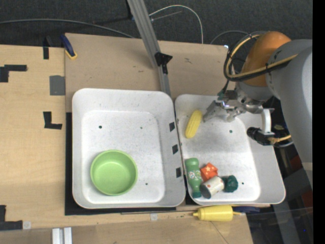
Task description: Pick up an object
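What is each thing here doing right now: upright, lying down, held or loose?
Green bowl: upright, left bin.
Corn cob: lying loose, right bin.
Green bottle: lying down.
Orange block: loose beside bottle.
Yellow bottle: lying outside the bins.
Gripper: above right bin, beside the corn.

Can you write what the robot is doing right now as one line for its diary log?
gripper: over right bin, beside yellow corn, holding nothing | green bowl: in left bin | pick: not yet done
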{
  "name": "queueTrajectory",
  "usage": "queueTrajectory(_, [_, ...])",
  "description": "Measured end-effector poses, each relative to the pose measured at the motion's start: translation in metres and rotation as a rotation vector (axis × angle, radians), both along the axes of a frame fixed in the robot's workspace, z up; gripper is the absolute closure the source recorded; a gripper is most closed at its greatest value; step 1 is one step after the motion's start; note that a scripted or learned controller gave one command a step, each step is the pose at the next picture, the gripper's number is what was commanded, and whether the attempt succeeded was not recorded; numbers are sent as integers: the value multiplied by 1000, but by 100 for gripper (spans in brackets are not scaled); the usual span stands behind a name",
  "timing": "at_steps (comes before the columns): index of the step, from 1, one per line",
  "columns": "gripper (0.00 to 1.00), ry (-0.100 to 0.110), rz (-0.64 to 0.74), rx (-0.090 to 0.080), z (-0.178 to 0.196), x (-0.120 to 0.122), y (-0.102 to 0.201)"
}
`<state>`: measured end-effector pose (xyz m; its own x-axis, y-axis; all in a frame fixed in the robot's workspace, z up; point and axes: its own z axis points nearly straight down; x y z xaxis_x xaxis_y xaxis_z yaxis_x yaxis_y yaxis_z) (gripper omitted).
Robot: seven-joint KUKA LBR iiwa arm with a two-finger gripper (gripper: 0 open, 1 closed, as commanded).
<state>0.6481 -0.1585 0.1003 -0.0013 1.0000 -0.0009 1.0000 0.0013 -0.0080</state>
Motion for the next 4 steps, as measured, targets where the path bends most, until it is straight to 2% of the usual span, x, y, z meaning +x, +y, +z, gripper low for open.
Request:
queueTrajectory(1, [0,-4,1,-1,-13,-1,1])
queueTrajectory(2, [100,-6,3,-2,-2,0,1])
queueTrajectory(3, [100,-11,0,0,50,-8,5])
queueTrajectory(4, [100,-14,1,-1,113,-3,7])
